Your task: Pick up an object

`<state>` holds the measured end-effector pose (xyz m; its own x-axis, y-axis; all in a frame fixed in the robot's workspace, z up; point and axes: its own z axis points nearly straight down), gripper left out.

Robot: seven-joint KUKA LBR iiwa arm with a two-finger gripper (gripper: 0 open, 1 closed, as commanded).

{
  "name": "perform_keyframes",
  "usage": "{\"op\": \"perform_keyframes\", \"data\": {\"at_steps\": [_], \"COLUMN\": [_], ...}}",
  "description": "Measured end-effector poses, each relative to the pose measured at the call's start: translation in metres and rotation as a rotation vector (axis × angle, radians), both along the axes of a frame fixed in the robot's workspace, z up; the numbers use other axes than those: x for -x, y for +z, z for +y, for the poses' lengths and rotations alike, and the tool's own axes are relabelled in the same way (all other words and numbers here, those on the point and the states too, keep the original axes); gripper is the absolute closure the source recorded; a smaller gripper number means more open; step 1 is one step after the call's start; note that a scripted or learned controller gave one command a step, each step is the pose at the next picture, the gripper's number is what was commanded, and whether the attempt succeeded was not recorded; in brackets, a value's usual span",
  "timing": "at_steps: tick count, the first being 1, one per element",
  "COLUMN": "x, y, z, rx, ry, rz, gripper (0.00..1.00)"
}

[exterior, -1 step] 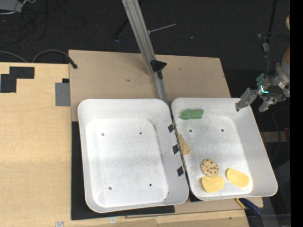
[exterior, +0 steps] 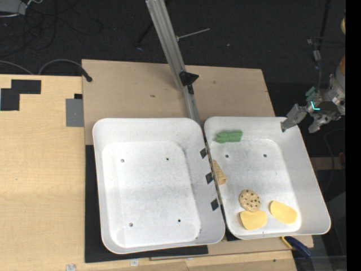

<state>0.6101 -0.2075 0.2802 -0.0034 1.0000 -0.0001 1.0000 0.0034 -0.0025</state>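
end effector waits beside the right bin

the end effector (exterior: 302, 122) hovers spread, holding nothing, at the right bin's (exterior: 299, 151) 2 o'clock corner. inside lie a green piece (exterior: 229, 136) at 11 o'clock, and a cookie (exterior: 249, 200) and two yellow slices (exterior: 282, 212) near 6 o'clock.

A flat green oblong piece (exterior: 228, 136) lies nearest the gripper (exterior: 304, 121), off to its left and slightly below in the view. Well below the gripper sit three pieces close together: a round speckled cookie (exterior: 249, 200), a yellow piece (exterior: 253, 220) touching the cookie's lower edge, and a yellow oval (exterior: 282, 212) just right of them. A tan piece (exterior: 218, 173) lies further left.
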Motion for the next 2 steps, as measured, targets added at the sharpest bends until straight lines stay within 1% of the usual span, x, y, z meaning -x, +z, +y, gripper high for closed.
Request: {"op": "perform_keyframes", "data": {"at_steps": [1, 2], "x": [0.000, -0.004], "y": [-0.061, -0.124], "z": [-0.007, -0.004], "rx": [-0.002, -0.003], "ry": [-0.004, -0.004], "rz": [0.005, 0.005], "gripper": [0.00, 0.00]}}
